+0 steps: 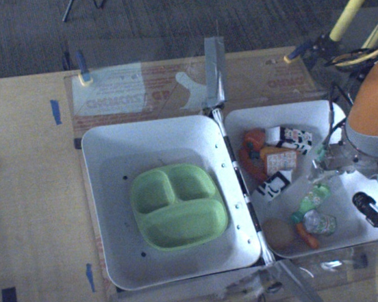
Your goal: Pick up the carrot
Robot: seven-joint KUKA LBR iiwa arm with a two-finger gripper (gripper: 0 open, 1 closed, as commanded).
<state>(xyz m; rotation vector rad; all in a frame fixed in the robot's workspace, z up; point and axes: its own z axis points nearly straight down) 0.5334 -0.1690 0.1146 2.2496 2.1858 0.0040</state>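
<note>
We see the carrot (306, 233) lying in the right bin (288, 114), near its front edge, green top toward the bin's middle, orange tip toward the front. It sits just beside a crumpled clear wrapper (319, 222) and a brownish round item (277, 231). Above them lie a black-and-white carton (274, 184) and an orange box (279, 160). The gripper (323, 164) hangs over the bin's right half, apart from the carrot; whether it is clenched or released we cannot tell. The left bin (99, 152) holds a green divided plate (178, 205).
</note>
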